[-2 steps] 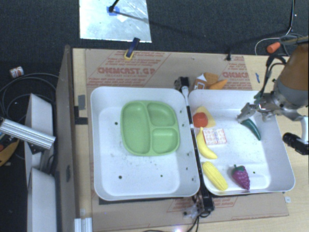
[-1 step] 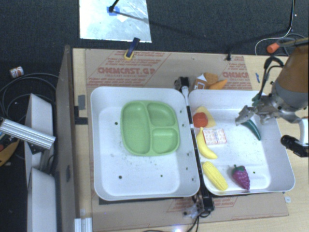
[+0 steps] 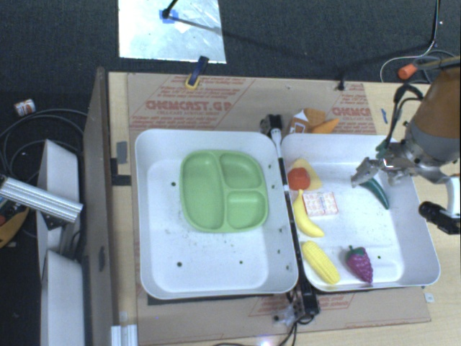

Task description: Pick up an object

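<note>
Camera view, from the left: the left bin (image 3: 155, 265) holds a green divided plate (image 3: 222, 191) lying flat near its middle. Across the divider, the right bin (image 3: 418, 262) carries toy food along its left side: a red tomato (image 3: 298, 179) at the top, a small pink-and-white card (image 3: 320, 204) just right of a yellow banana (image 3: 307, 219), then a corn cob (image 3: 320, 262) and a purple grape bunch (image 3: 360, 264) near the front wall. Farther right, the gripper (image 3: 373, 175) hangs low over the bin's upper right part. A dark green pepper-like piece (image 3: 377, 192) lies just beneath its tip, touching or nearly so. Whether the fingers are apart, together or clamped on that piece cannot be told.
</note>
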{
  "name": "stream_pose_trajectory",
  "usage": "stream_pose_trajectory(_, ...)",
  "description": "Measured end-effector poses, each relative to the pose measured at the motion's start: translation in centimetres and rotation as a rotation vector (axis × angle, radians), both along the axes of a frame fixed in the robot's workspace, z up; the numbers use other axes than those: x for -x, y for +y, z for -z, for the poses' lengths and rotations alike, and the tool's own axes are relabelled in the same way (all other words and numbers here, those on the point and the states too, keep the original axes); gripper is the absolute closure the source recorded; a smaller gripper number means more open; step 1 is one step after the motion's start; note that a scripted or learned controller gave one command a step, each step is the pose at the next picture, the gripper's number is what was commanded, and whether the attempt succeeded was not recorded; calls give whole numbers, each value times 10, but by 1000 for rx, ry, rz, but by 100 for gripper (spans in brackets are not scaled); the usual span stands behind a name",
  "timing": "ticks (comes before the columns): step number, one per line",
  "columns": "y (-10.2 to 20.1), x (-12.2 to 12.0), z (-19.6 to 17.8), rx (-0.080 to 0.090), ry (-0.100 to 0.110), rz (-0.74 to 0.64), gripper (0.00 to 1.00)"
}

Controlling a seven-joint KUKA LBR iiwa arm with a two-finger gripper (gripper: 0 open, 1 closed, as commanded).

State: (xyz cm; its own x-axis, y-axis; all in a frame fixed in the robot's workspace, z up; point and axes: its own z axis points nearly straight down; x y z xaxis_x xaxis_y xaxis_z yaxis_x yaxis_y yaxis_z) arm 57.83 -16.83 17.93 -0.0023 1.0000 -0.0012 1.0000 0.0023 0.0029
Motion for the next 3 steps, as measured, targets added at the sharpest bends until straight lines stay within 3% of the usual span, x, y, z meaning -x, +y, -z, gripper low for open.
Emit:
stream_pose_trajectory(1, 60, -3, 49, -4, 4, -7, 0)
stream_pose_trajectory(2, 88, -43, 97, -2, 1, -6, 0)
stream_pose_trajectory(3, 85, -90, 92, 0, -5, -4, 0)
